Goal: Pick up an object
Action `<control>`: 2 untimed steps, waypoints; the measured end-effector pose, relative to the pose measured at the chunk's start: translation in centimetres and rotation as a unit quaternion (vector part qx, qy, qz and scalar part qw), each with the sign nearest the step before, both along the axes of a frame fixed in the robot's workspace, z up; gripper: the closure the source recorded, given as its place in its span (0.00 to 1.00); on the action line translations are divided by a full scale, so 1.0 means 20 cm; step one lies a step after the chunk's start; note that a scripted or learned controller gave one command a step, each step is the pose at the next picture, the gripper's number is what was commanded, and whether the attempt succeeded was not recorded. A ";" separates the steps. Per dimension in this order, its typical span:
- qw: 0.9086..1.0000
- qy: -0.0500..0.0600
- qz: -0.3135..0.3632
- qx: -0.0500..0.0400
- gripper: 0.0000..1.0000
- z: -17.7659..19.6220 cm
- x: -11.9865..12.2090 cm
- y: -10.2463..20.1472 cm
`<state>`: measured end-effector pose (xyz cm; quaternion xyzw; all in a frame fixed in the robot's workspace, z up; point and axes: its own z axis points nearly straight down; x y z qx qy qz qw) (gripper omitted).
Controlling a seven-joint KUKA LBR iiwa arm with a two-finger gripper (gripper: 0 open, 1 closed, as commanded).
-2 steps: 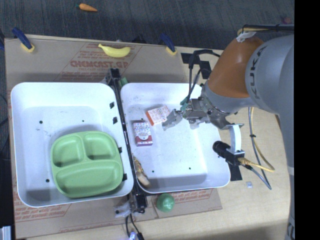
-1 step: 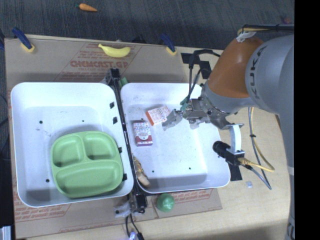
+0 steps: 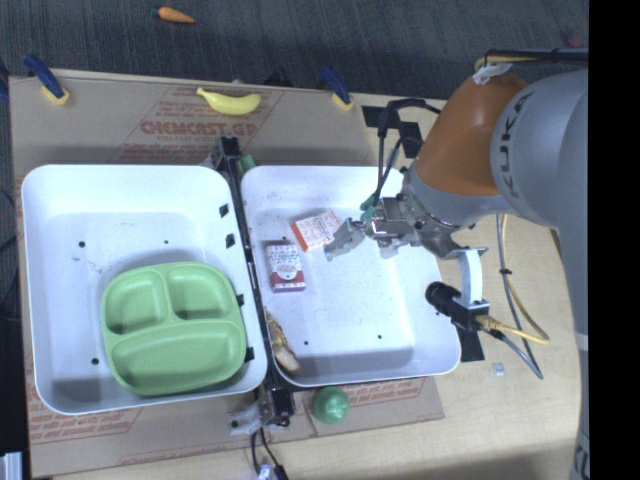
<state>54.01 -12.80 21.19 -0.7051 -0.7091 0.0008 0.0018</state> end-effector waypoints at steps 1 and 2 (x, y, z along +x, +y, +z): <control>1.000 0.000 0.000 0.000 0.00 0.00 0.00 0.00; 1.000 0.000 0.000 0.000 0.00 0.00 0.00 0.00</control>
